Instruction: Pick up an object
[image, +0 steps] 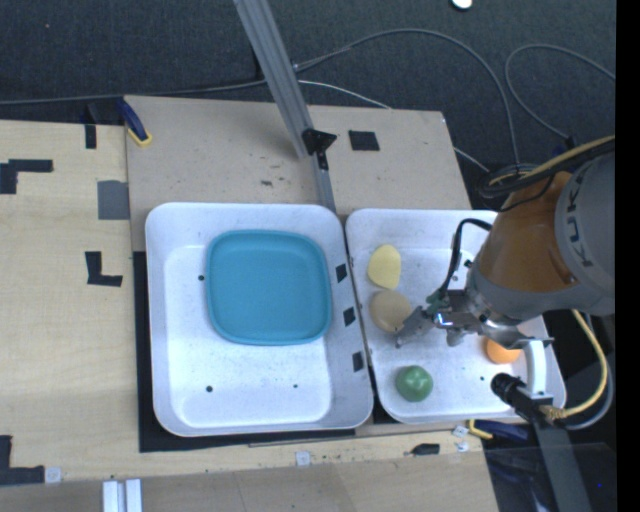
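You have two shallow white bins side by side on the wooden bench. The left white bin (180, 400) carries a square teal plastic plate (268, 286) lying flat in its upper half. The right white bin (440, 405) holds the loose pieces: a pale yellow rounded object (384, 266) near its upper left, a tan rounded object (389, 308) just below it, a small green ball-like object (413, 382) toward the lower edge, and a small orange object (502, 350) partly hidden under the arm at the right.

The grey arm with its orange band (525, 250) reaches in from the right, and its two-finger gripper (425, 327) hangs low over the right bin, just beside the tan rounded object and above the green one (the near finger looks close to the tan piece, but you cannot tell whether it touches). The fingers look spread apart, with nothing visible between them. Every object lies on the bin floor.
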